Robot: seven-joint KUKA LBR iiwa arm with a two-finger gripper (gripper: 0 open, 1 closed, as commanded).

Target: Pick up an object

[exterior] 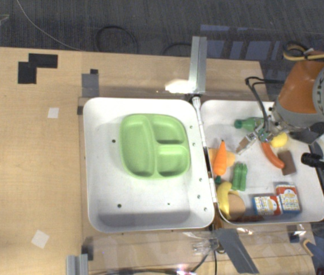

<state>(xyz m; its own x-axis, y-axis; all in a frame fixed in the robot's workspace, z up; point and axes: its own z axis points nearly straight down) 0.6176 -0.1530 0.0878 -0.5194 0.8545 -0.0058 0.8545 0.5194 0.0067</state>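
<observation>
**A:** Bins first, from the one camera above the bench: we see the left bin (101, 211) bearing a green divided tray (153, 145), and the right bin (316, 208) crowded with small things.

**B:** We count an orange carrot (221, 157) against the right bin's left wall, a green piece (239, 176) just beside it, and a banana (223, 195) below them touching a brown lump (236, 205). Two small boxes (276, 202) lie along the near edge.

**A:** And the arm (316, 93)?

**B:** It reaches in from the right, over the far part of the right bin. We place the gripper (259, 133) low there, near a green bottle (246, 123), a yellow piece (279, 140) and a red-orange piece (273, 155). A brown block (288, 162) lies just beside that last one.

**A:** Fingers?

**B:** We cannot tell whether they are apart or together; the tip is too small and cluttered.
</observation>
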